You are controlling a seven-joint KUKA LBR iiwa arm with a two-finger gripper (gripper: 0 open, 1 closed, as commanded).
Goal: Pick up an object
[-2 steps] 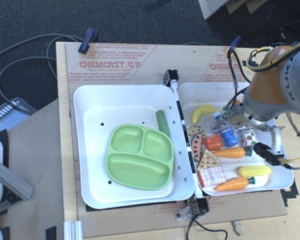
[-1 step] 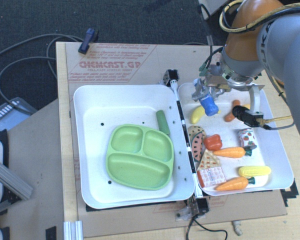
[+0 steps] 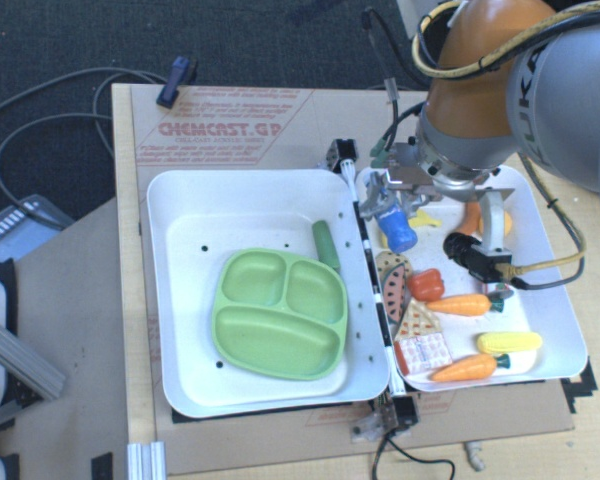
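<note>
under left bin (image 3: 170,203), board (image 3: 220,123) (reads "chemcast gp")

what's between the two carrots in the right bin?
In the camera view, the pizza slice and the red-and-white packet sit between the upper carrot and the lower carrot, toward the left. The yellow corn lies between them on the right.

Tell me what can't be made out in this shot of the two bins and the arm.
- Gripper: in the camera view, the wrist above covers most of it, so its finger state is unreadable.
- Blue object: partly under the gripper; contact unclear.
- Right bin: its upper part is hidden behind the arm.
- Orange item: half covered by the arm's black fitting.
- Printed packet: text too small to read.
</note>
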